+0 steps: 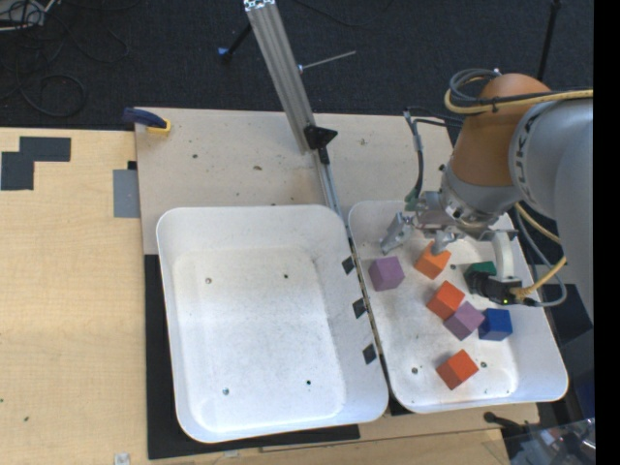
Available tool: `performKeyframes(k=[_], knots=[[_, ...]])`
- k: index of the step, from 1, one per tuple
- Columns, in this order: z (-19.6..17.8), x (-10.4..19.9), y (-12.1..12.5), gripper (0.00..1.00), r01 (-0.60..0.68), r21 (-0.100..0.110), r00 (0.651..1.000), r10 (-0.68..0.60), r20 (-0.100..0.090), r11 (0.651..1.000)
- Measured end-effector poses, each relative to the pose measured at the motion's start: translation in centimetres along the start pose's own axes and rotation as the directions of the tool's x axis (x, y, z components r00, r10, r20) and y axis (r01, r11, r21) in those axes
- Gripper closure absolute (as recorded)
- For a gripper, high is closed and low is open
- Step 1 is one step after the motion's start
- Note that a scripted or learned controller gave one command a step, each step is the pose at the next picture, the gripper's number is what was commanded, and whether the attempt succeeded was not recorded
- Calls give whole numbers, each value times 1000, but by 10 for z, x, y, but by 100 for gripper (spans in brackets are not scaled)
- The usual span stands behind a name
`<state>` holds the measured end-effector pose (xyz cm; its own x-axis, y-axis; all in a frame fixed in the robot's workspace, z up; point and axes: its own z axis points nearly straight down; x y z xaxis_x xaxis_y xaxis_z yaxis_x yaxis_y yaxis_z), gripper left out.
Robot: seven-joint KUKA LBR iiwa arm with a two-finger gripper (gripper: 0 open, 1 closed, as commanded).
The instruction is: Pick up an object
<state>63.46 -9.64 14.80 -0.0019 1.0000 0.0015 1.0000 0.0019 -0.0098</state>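
Orange block (433,261) partly hidden under pincer (423,232)

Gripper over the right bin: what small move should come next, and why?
Probably a short descent onto the small orange block. The gripper hangs just above and left of it in the right bin, with nothing visibly held. The purple cube sits apart to the left, so a slight shift right first should centre it.
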Motion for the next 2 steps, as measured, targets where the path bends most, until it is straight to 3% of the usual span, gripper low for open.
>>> performKeyframes(k=[1,2], knots=[[26,-1,7,0,-2,-29,1000,3,5,1000],[18,-3,6,100,-8,-29,1000,8,6,1000]])
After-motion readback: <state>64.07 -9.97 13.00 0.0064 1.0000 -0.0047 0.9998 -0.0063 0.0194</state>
